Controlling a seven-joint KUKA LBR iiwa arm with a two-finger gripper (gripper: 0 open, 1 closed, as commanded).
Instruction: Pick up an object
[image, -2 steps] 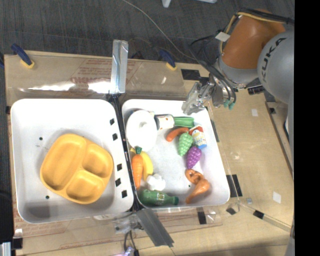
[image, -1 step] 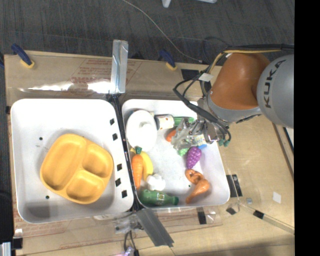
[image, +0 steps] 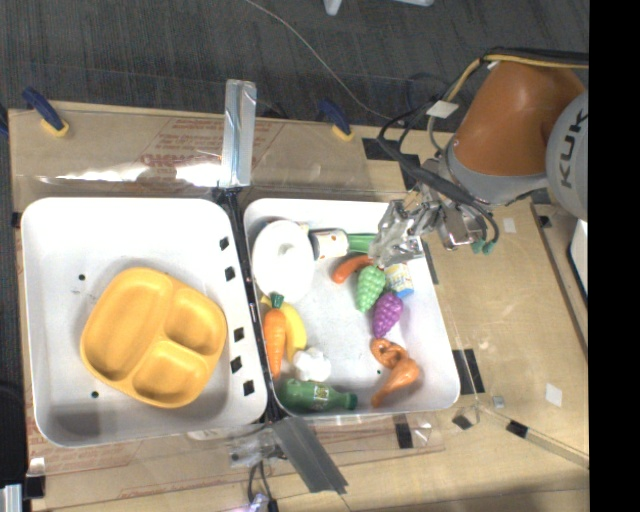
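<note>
The arm enters from the right and places the claw (image: 400, 232) over the far right corner of the right bin (image: 440, 340) — just above the green grapes (image: 370, 287) and a small bottle with a blue and yellow label (image: 399, 278). Whether the claw is spread or pressed together cannot be told; no object is visibly held.

The right bin holds the candidate objects, crowded together: a white cup (image: 280, 253), purple grapes (image: 387, 313), a carrot (image: 274, 340), a banana (image: 294, 330), a green bottle (image: 315, 396) along the near wall, and an orange chicken piece (image: 397, 371). The left bin (image: 50, 240) carries a yellow divided plate (image: 152, 335), well apart from the claw.

The claw position suggests the target is the green grapes or the labelled bottle. Because these touch, a descent risks nudging one aside — judged an approach step, with no grasp made yet.
</note>
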